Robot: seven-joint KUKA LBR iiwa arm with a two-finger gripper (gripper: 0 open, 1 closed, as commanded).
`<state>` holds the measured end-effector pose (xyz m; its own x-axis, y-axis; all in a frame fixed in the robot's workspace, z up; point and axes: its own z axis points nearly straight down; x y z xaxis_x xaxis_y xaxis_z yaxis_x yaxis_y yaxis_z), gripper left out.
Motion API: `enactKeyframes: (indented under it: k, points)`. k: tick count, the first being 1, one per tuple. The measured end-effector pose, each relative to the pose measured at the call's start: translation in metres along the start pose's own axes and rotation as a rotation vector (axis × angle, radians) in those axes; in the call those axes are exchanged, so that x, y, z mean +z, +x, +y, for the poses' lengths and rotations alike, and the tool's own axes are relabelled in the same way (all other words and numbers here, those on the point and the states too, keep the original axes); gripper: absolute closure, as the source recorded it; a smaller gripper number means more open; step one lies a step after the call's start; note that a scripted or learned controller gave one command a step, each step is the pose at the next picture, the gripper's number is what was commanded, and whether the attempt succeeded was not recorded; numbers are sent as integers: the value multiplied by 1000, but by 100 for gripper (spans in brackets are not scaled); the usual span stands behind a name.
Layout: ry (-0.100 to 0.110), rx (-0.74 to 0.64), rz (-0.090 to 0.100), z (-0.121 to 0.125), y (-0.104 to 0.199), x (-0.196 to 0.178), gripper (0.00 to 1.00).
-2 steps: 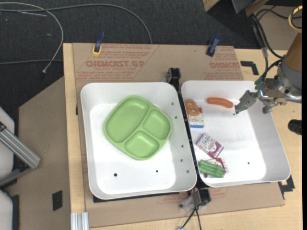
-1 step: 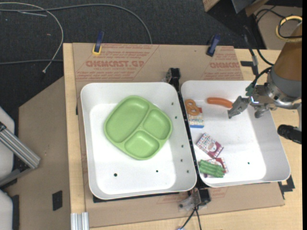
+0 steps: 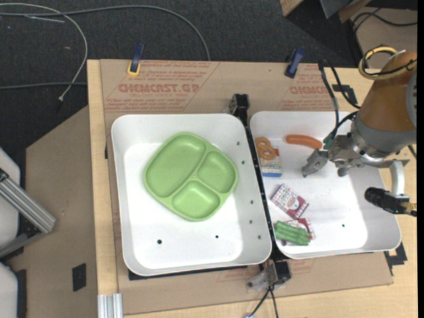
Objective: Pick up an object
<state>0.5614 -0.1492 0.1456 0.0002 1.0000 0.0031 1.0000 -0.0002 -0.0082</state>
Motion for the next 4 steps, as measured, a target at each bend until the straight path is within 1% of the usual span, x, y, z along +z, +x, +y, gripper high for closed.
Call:
enactKeyframes:
  k: [1,2,3,4]
  points:
    - [-2,1,-1,3,-7,47,0]
    - [-9,1,-2,4,-7,32,100]
    - [-15,-1,-5,3,-9,-32,100]
    - [-15,-2,-5,-1,-6,-78,100]
